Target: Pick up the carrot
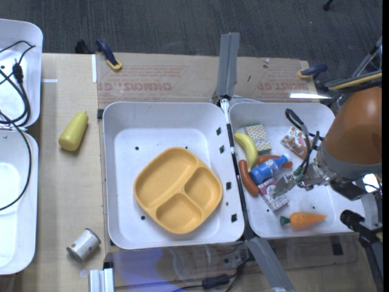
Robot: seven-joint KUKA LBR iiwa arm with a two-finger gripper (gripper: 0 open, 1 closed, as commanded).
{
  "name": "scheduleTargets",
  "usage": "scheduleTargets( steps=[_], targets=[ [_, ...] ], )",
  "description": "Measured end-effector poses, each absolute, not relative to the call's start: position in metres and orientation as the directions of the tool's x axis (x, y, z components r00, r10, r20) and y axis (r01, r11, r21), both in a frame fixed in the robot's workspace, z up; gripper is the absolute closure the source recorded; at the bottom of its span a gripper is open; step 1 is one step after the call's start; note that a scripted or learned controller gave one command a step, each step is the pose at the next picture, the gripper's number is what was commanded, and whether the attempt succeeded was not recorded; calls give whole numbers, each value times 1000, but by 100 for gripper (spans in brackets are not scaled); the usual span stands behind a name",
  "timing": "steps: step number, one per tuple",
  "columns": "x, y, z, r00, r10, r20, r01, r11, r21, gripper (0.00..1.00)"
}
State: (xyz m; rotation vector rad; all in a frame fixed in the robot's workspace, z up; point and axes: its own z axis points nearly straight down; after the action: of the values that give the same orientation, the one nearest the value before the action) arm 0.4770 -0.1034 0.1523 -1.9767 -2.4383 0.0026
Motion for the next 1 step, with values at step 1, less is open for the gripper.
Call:
scheduleTargets(
  steps=[1],
  targets=[
    [479,-163,95,-249,968,-2,968,249,4,0]
  ],
)
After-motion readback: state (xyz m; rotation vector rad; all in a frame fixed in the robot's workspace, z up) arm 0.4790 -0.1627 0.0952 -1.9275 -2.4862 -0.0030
